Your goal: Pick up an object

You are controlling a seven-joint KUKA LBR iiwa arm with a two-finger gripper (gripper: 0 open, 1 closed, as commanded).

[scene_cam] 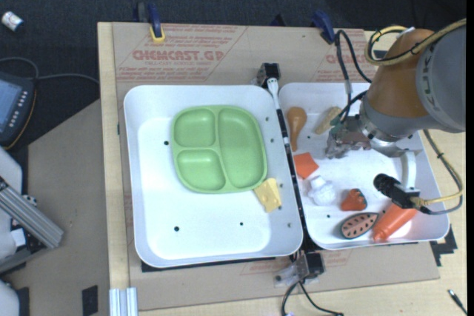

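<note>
Down at the near edge sits the left bin point(148, 233), carrying a green divided plate point(220, 149) with a yellow wedge point(269, 195) touching its lower right corner. Across into the right bin point(437, 229) now: a tan pear shape point(296, 119) up top, an orange block point(305, 164), a white lump point(321, 191), a small red piece point(353, 199), a dark oval brush point(359, 226) and an orange carrot-like piece point(394, 222). Jaws point(342, 143) are low over the bin's upper middle (how wide, I cannot tell), the arm point(415, 85) reaching in from the right.
</note>
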